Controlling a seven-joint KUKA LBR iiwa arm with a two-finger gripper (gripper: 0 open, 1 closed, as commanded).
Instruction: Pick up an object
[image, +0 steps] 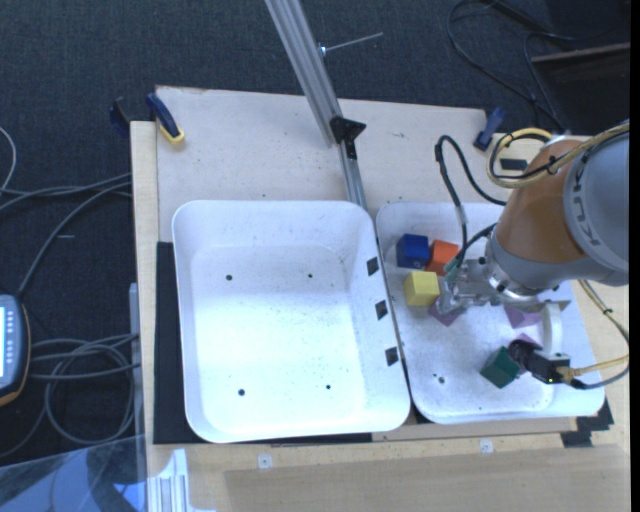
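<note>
Dark carpet runs all round the pale wooden tabletop (250, 130), with loose cables trailing over it to the left and behind. From the one camera above, two shallow white bins sit side by side: the left bin (190, 225) and the right bin (430, 400), which carries the blocks. A slanted metal pole (315, 70) crosses down towards the gap between them.

The grey arm (565, 215) with its orange band reaches into the right bin, and the jaws (455, 295) are low over its middle, just beside a yellow block (421, 288). A blue block (412, 250) and an orange block (444, 256) lie close behind that, and a green block (499, 368) sits apart near the front rim. Something purplish (443, 312) lies right under the fingers, but I cannot tell how far apart the jaws stand or whether they have hold of anything.

My worry is crowding: with three blocks bunched together, a finger could come down on an edge and shove a neighbour aside, or close on nothing.
</note>
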